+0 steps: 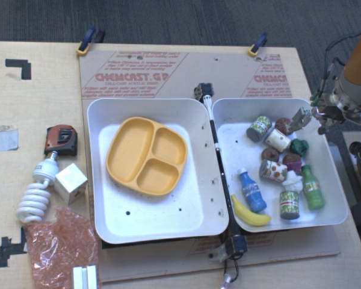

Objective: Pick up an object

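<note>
The hand (303,118) hovers at the right bin's (228,110) upper right corner; its grip cannot be told; toy cans (278,140) lie just left and below.

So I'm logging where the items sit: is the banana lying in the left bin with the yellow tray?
No, the banana lies in the right bin, near its front left corner, while the yellow tray sits in the left bin.

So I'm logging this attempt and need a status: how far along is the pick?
Nothing looks picked yet. The banana, blue bottle and green bottle all lie in the right bin with the other small items. In hand: the gripper sits over that bin's upper right corner, nothing visibly between its fingers. Left: closing on an object and lifting it.
</note>
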